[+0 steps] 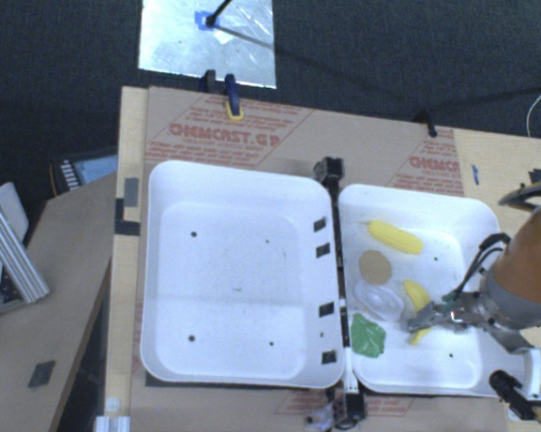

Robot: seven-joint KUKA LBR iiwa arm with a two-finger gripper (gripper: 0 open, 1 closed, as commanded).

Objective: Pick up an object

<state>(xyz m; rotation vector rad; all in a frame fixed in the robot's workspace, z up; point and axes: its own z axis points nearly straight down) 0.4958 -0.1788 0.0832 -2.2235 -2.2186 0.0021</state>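
The arm (534, 271), grey with its orange band, sits nearest the lens at the right edge and reaches down into the right bin (464, 373). The left bin (237, 273) lies beside it, the two touching along a black clipped seam. At the arm's end the gripper (428, 318) is low over the right bin's floor, just beside a small yellow banana (417, 295); a second yellow sliver shows right under the fingertips. Whether the jaws are spread or pinched cannot be told from this slant. Other candidates lie to its left: a corn cob (396, 237) toward the far wall, a tan disc (374, 266), a clear plastic piece (378, 300) and a green leafy piece (367, 335). The step looks like the descent onto the banana. Next, the fingers must straddle it squarely and close before lifting.
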